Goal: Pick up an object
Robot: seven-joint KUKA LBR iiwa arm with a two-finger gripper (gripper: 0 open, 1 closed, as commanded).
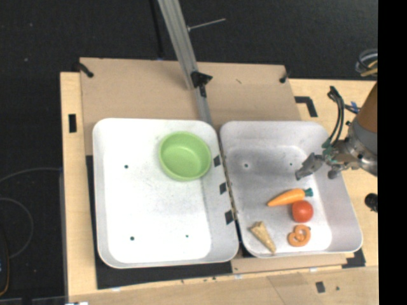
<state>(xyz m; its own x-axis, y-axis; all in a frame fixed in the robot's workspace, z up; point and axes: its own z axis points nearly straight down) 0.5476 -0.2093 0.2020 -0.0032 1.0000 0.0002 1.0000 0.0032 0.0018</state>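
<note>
Carrot [287,197] looks light, stiff and smooth, likely slippery; gripping across its thick middle seems safest. Claw [311,168] hovers just above it, whether apart or together I cannot tell.

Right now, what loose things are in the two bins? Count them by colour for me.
Green: 1, the bowl in the left bin.
Orange: 2, the carrot and the small ring-shaped piece in the right bin.
Red: 1, the tomato.
Tan: 1, the wedge.
Total: 5.
</note>
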